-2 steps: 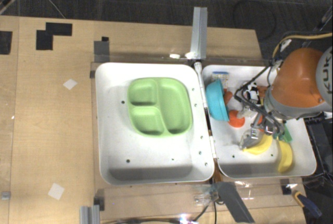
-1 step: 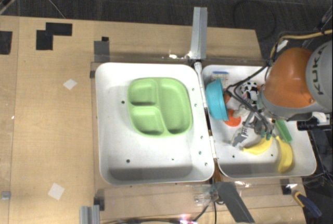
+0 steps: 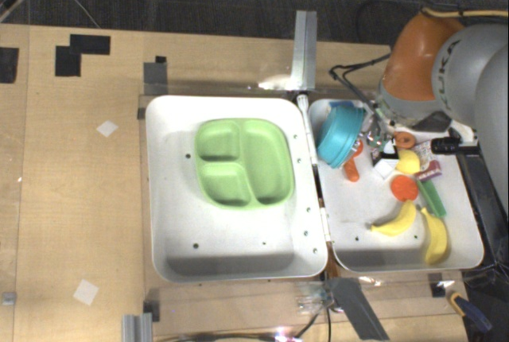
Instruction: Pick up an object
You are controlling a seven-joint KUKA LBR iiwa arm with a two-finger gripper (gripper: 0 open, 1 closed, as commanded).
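Beside blue bowl (image 3: 341,134), yellow bananas (image 3: 419,225)

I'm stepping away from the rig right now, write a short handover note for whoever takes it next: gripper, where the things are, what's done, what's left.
Gripper: down at the back of the right bin, among the items; finger state can't be made out, and no object is seen held.
Right bin: blue bowl tipped against the left wall, two bananas near the front, orange round piece, yellow piece, green stick, small orange item.
Left bin: green divided tray lying flat.
Done: arm is positioned over the right bin.
Left: grasp an object and lift it out.
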